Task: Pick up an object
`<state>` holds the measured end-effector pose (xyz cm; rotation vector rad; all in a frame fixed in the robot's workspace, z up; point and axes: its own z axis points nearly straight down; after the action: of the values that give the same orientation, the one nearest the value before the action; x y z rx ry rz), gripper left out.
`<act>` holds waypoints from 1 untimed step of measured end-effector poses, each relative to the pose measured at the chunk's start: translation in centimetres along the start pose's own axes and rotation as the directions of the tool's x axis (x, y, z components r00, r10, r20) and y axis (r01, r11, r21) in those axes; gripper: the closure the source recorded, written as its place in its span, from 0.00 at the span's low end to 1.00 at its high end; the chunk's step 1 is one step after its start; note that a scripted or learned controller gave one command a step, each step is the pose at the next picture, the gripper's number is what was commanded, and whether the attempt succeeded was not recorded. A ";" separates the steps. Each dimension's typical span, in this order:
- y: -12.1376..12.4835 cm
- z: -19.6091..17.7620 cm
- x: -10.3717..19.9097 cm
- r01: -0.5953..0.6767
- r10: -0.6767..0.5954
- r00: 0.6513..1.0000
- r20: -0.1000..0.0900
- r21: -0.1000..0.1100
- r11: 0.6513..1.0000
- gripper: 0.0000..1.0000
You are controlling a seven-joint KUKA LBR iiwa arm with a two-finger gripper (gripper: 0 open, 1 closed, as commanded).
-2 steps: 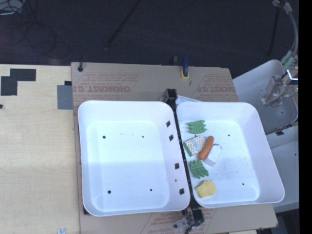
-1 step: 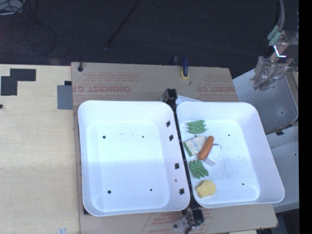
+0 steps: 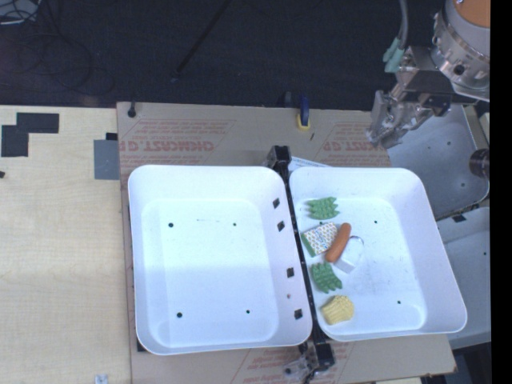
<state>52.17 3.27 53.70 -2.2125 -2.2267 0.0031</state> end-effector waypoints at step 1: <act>-0.9 0.0 5.8 -0.002 0.002 1.000 0.001 0.002 1.000 1.00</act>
<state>51.24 9.04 53.70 -2.2145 -2.2239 0.0057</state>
